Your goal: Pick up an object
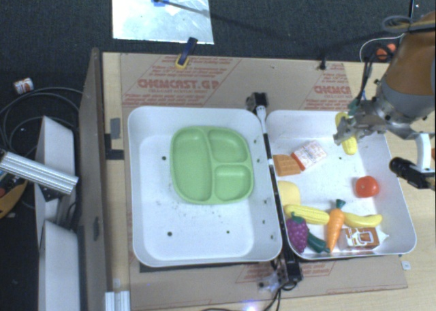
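Gripping a small yellow piece [350,145], the tool [347,133] looks clamped on it, lifted just above the right bin [402,224], up-right of the tomato [366,186]; pick looks nearly done.

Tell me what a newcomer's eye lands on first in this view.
The green divided plate sits alone in the left bin. Bright toy foods crowd the right bin: a carrot, purple grapes and a tomato. The gripper hangs over that bin's far edge by a small yellow piece.
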You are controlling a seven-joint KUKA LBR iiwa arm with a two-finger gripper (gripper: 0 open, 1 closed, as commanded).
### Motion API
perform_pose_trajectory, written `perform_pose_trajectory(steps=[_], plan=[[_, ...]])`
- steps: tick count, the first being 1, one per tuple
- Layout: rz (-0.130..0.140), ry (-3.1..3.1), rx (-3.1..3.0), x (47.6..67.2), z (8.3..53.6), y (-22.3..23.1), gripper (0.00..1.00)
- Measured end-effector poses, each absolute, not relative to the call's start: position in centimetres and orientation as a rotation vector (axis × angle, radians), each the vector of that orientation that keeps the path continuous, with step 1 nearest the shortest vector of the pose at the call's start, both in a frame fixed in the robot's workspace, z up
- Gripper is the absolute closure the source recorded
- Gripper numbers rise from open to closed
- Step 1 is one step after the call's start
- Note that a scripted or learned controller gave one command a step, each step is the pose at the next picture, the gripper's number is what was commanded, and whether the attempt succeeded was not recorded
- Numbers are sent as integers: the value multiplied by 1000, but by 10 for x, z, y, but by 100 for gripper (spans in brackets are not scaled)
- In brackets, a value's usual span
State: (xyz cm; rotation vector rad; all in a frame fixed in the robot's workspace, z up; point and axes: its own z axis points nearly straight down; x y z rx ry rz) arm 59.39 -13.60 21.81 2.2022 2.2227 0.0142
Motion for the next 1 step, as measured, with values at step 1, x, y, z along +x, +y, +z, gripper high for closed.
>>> perform_pose_trajectory(steps=[1], plan=[[5, 2235, 2207, 599, 212, -41, 100]])
